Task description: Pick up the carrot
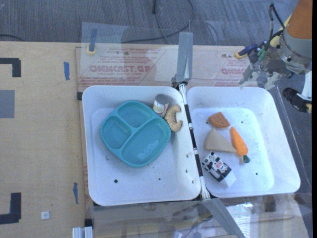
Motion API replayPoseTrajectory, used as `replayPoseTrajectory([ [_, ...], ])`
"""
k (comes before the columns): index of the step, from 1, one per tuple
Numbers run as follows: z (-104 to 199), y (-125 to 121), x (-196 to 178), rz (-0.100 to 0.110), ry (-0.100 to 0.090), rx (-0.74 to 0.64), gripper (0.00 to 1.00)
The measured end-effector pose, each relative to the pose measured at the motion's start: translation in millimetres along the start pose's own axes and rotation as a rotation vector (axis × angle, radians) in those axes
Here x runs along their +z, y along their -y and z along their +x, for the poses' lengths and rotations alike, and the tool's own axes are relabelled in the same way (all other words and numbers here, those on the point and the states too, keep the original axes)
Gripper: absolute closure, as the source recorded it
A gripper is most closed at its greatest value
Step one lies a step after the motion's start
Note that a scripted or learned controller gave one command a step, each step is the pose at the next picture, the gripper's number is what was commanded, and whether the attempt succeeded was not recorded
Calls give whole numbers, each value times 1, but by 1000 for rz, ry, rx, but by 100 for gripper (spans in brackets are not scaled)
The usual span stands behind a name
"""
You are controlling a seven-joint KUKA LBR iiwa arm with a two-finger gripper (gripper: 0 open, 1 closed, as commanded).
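Carrot (pixel 238 142): lay angled in right bin (pixel 284 133); hand (pixel 257 76), finger state indeterminate, far-right; best pinched across its narrow width.

Two bins are being borne side by side on the bench. In the left bin (pixel 94 182), a divided plate (pixel 134 133) is lying, with a small cup (pixel 160 104) and a curved piece (pixel 173 118) just beside its right rim. In the right bin (pixel 282 177), the carrot (pixel 238 143) is lying right of a wedge (pixel 218 143), a cookie (pixel 218 120) behind both, a patterned block (pixel 216 166) in front. The gripper (pixel 257 76) is being held above the far rim.
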State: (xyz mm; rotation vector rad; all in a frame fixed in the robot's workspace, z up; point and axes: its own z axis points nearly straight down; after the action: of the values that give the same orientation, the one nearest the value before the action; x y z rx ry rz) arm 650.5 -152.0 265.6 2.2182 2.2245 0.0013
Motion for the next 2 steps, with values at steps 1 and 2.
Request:
replayPoseTrajectory([
  [1,8,33,157,-5,1,17,0],
  [2,-12,123,177,-6,1,35,0],
])
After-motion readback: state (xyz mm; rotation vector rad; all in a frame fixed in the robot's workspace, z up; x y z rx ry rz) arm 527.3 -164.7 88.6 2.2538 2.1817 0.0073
